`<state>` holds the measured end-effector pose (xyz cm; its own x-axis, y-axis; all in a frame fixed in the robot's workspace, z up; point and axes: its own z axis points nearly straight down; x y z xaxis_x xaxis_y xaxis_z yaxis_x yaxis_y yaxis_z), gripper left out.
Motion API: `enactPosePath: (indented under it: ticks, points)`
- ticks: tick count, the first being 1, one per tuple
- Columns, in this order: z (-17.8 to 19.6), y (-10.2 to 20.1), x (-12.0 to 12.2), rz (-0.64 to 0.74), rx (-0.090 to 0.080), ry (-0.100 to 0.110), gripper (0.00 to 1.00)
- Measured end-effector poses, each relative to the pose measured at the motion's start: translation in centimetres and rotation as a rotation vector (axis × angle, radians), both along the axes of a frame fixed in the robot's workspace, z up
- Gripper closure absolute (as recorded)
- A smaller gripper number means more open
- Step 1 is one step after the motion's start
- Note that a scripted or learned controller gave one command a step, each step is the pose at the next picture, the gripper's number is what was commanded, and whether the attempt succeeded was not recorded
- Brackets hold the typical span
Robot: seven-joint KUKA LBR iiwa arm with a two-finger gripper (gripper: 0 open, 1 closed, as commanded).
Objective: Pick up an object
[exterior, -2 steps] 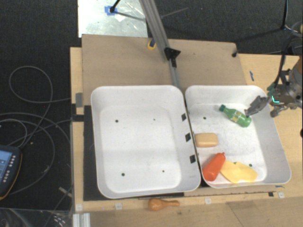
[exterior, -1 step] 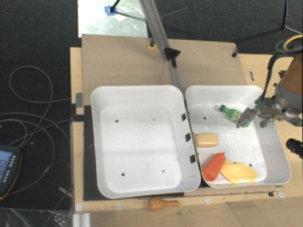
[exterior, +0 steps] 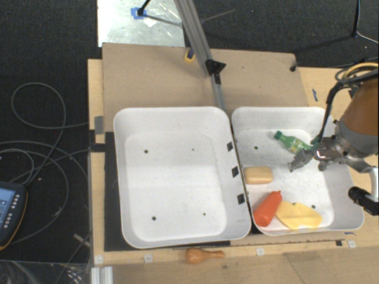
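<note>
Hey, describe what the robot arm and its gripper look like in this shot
The arm enters from the right: a rounded orange band above a grey wrist section. Black and yellow cables loop over its top. The gripper is small, dark grey metal with two thin fingers, and a black part juts out lower right.

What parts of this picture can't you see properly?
- Tool: too small and blurry in the camera view to tell how its fingers stand.
- Green bottle: its far end is hidden behind the tool.
- Arm: cut off by the right edge.
- Handheld screen: cut off by the left edge.
</note>
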<state>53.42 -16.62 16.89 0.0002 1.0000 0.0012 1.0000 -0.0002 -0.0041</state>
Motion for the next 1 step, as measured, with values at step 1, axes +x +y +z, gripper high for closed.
enactPosePath:
  ticks: [1]
  points:
    - [-4.46, 0.71, 0.25, 0.001, 0.0, -0.001, 0.0]
